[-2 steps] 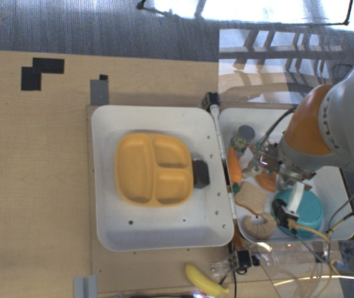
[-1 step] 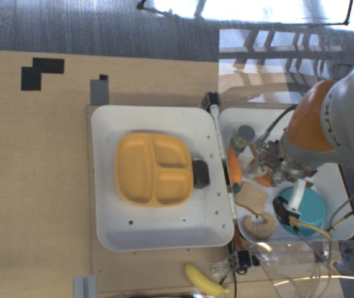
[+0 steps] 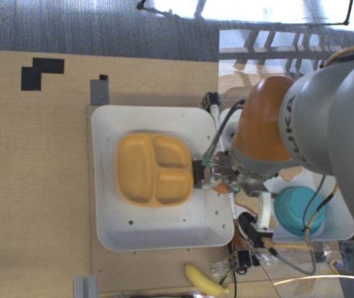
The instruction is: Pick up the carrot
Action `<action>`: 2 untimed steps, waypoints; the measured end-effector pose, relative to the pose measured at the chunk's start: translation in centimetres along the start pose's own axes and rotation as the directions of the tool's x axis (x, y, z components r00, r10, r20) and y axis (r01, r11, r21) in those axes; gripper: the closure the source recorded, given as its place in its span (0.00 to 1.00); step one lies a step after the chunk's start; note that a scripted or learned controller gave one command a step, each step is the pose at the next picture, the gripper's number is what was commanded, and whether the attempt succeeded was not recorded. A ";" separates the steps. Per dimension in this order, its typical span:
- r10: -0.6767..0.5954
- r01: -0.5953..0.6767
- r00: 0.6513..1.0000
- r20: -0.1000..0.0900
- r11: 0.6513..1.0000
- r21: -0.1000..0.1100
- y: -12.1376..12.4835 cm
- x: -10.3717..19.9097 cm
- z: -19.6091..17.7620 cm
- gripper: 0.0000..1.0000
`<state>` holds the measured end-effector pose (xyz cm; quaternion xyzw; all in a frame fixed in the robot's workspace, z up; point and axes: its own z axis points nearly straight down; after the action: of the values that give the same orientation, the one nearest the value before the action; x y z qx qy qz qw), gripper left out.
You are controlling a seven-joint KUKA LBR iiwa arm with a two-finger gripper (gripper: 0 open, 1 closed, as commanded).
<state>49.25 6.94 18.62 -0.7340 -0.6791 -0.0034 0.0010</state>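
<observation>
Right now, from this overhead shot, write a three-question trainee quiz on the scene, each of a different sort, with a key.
1. True or false: the yellow divided plate lies in the left bin.
2. Multiple choice: the banana lies (A) on the plate, (B) in the right bin, (C) on the bench below the left bin.
3. Fill in: the bowl in the right bin, partly under the arm, is ____ in colour.

Key: 1 true; 2 C; 3 teal. The gripper sits at the plate's right edge; whether it holds anything cannot be told.
</observation>
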 end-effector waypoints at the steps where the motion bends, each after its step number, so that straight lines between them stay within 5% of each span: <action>1: 0.261 -0.261 0.965 0.004 0.965 0.007 1.0 4.7 6.4 1.00; 2: 0.324 -0.324 0.946 0.001 0.946 -0.008 3.7 1.1 -4.9 1.00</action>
<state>52.98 7.69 23.50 -0.8357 -0.5492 -0.0051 -0.0022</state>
